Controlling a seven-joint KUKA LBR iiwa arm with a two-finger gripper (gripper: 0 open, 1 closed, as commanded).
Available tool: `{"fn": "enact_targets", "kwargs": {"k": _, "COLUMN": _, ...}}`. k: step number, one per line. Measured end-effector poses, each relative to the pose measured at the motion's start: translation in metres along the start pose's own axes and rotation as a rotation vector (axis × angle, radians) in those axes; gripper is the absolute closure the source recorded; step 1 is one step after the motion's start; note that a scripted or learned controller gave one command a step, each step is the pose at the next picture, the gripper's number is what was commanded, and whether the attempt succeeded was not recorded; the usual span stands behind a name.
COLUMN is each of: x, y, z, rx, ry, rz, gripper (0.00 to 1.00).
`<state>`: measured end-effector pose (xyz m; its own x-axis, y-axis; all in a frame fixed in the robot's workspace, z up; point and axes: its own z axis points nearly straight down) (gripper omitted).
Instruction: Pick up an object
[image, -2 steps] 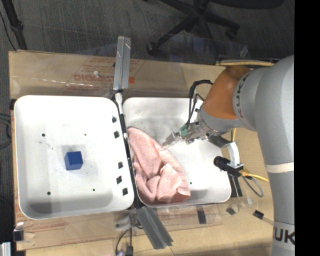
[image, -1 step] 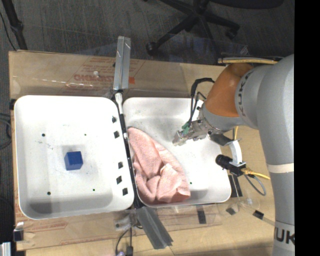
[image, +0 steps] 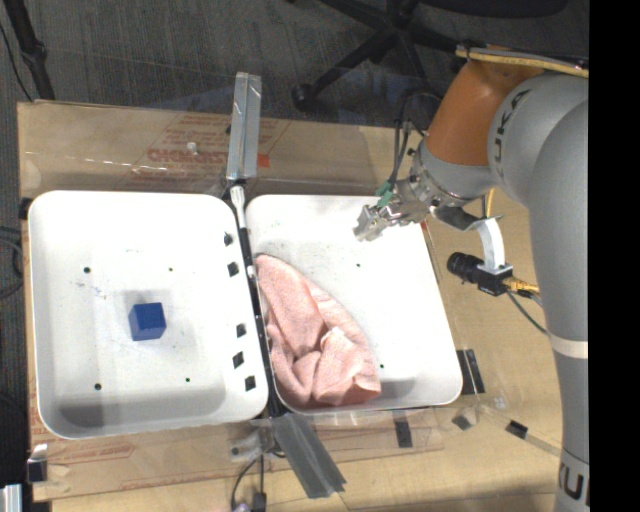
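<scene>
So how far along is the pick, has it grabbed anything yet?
Nothing looks picked. The small blue cube sits on the floor of the left white bin, and the crumpled pink cloth lies in the right white bin against the divider. The gripper hovers over the right bin's far corner, apart from both. The approach and grasp remain.

Cloth and cube in the bins

A crumpled pink cloth (image: 312, 337) lay below-left of the gripper (image: 371, 224), near it; a small blue cube (image: 147, 320) sat upright far left, well apart.
</scene>
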<state>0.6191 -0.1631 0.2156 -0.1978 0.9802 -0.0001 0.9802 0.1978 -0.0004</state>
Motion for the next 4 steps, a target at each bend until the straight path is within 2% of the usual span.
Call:
{"fn": "enact_targets", "kwargs": {"k": 1, "x": 0.032, "y": 0.045, "z": -0.014, "rx": 0.001, "ry": 0.0, "rz": 0.294, "gripper": 1.0}}
{"fn": "enact_targets", "kwargs": {"k": 2, "x": 0.087, "y": 0.056, "z": -0.024, "rx": 0.003, "ry": 0.0, "rz": 0.41, "gripper": 1.0}}
{"fn": "enact_targets", "kwargs": {"k": 3, "x": 0.113, "y": 0.061, "z": -0.014, "rx": 0.005, "ry": 0.001, "rz": 0.207, "gripper": 1.0}}
{"fn": "enact_targets", "kwargs": {"k": 4, "x": 0.122, "y": 0.062, "z": -0.008, "rx": 0.006, "ry": 0.001, "rz": 0.229, "gripper": 1.0}}
